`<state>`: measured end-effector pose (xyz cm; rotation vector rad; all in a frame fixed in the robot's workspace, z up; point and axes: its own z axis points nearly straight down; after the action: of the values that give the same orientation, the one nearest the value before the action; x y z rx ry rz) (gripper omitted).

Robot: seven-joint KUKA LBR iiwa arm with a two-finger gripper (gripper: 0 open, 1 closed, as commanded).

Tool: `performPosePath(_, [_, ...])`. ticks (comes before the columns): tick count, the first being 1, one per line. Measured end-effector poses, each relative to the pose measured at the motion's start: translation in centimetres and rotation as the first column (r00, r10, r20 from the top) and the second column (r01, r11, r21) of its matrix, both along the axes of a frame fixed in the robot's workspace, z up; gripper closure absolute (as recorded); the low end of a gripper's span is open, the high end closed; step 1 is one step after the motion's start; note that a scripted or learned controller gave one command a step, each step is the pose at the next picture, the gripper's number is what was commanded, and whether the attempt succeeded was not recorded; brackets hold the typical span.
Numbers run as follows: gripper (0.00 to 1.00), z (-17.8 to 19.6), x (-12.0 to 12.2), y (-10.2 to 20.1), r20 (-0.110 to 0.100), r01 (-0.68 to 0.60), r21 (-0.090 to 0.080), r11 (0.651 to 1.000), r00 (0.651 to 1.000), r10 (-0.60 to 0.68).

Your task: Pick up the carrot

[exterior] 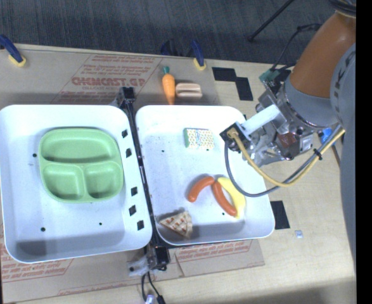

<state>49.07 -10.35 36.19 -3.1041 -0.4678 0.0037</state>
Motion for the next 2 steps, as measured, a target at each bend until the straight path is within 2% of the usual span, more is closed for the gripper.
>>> performPosePath(1, [1.00,2.8,0.4,-9.9,0.001,-0.101,0.000,0.995,0.995,0.101])
performPosePath(2, [1.00,-5.6,2.7,-2.1,-0.003,0.040,0.002,0.999,0.999,-0.040])
